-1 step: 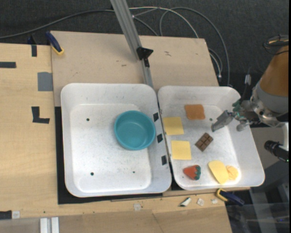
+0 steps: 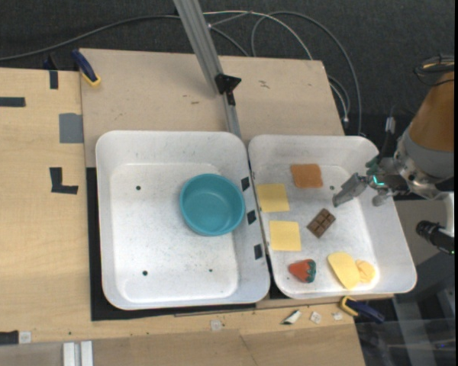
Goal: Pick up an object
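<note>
The grey two-finger gripper (image 2: 364, 191) hovers with fingers spread, nothing between them, just right of the small brown chocolate-like block (image 2: 320, 223) in the right white bin (image 2: 397, 239). Closing here would probably grab air or nudge the block aside.

From my seat the light is even and fairly bright, coming from overhead. The two white bins (image 2: 175, 280) read nearly washed out, with little glare. The teal bowl (image 2: 211, 203) casts only a faint, soft shadow around its rim. Beyond the tabletop (image 2: 30, 204), above the bowl, the dark floor swallows detail. Focus is moderate and slightly grainy; the arm (image 2: 435, 128), right of the bowl, looks softest.
</note>
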`<control>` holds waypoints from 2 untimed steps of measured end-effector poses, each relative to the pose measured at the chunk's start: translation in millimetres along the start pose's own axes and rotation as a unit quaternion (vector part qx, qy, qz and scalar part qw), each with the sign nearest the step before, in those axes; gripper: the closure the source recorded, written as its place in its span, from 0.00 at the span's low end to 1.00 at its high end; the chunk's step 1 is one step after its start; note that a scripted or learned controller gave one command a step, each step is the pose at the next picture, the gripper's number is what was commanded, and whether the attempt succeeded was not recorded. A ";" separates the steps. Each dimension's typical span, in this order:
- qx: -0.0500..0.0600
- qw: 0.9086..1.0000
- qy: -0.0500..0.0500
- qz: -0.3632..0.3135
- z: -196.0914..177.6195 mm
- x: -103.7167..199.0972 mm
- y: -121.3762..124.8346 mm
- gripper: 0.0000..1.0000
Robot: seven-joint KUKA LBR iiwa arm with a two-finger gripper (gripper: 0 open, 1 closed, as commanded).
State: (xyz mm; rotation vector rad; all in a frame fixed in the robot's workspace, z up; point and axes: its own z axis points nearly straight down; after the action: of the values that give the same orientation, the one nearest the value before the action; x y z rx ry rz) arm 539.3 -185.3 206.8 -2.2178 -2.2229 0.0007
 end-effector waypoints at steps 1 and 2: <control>0.003 1.000 0.000 0.001 46.2 3.6 -7.6 0.00; 0.003 1.000 0.000 0.000 109.1 6.1 -3.7 0.00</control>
State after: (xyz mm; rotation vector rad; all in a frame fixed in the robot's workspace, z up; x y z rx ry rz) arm 535.4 -179.1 97.7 -2.2147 -2.2185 0.0074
